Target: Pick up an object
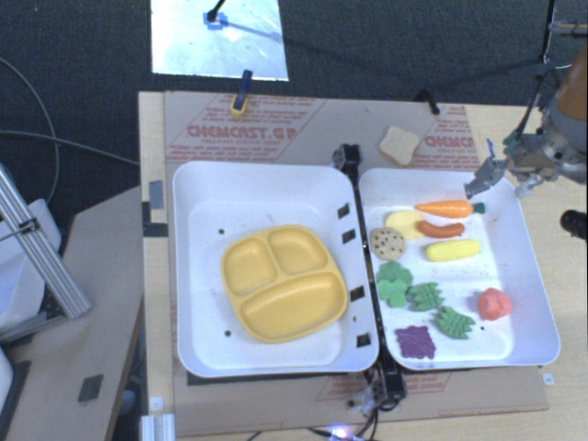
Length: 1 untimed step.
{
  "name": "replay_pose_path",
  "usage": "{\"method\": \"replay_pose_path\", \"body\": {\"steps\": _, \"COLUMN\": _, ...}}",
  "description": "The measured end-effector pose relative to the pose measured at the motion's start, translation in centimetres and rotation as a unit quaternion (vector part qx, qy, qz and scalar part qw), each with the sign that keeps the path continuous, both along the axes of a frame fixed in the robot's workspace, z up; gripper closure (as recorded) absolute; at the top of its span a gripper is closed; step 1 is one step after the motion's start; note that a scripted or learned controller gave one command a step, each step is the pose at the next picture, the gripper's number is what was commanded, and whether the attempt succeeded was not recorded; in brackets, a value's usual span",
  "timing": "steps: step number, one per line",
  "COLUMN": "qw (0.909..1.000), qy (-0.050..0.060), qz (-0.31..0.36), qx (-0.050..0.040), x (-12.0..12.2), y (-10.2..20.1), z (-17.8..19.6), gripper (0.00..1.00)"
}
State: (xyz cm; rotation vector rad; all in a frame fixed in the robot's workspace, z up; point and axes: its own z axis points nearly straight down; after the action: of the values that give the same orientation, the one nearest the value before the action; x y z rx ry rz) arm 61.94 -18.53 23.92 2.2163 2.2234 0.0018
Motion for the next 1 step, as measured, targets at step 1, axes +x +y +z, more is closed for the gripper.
{"method": "replay_pose_path", "body": {"steps": 1, "qw": 1.0, "qy": 0.0, "qz": 0.002, "qx": -0.0017, "x": 1.06, "y": 2.55, "z": -14.95, "gripper": 0.0}}
